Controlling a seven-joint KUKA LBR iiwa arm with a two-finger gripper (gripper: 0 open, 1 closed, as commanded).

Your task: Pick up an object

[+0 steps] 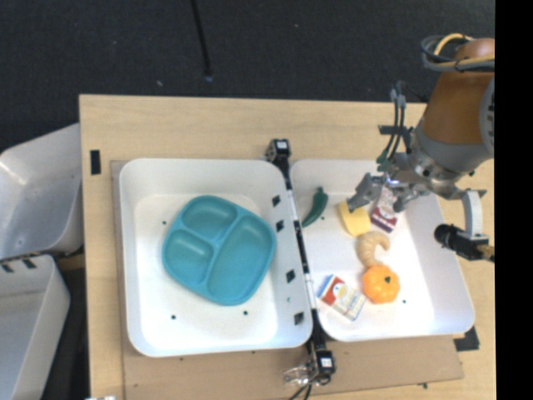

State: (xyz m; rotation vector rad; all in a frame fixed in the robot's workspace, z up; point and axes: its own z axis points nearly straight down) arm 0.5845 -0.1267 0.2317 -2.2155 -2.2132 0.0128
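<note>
The gripper (385, 193) hung over the right bin (441, 307), just above the yellow block (353, 219), with its fingers spread apart and nothing between them. Right of the yellow block lay a small red and white packet (384, 219), below it a croissant (372, 244), then an orange (381, 283) and a small carton (341, 296). Left of the block lay a green pepper (315, 206), and further left a blue divided plate (219, 249) rested in the left bin (150, 323).
</note>
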